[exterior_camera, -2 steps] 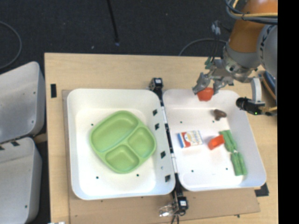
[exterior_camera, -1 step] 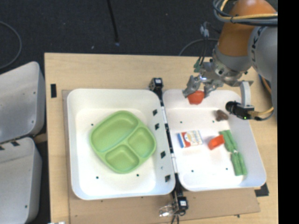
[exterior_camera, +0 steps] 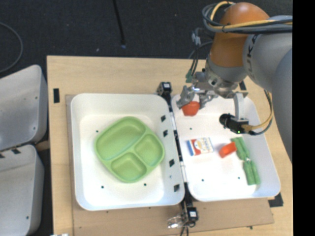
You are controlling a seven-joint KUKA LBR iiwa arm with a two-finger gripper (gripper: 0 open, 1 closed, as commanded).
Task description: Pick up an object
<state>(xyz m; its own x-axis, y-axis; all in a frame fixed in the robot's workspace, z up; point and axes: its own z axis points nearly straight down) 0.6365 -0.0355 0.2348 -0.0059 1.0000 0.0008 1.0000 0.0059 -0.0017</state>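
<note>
Light: even, bright, from overhead | Glare: white bins (exterior_camera: 118,191) washed out, detail lost | Shadows: soft, short, seen under the green tray (exterior_camera: 129,149) | Surroundings: floor rendered dark | Focus: overall softness, fine detail blurred

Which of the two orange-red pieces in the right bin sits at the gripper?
The orange-red piece at the bin's top-left, right under the gripper. The other orange-red piece lies lower, beside the green pieces.

card in right bin: a small white card (exterior_camera: 199,146) carried a blue band with white marks and a red-orange patch, but the lettering was too small to read.
other surfaces: no word, number or brand could be read on anything else.
</note>
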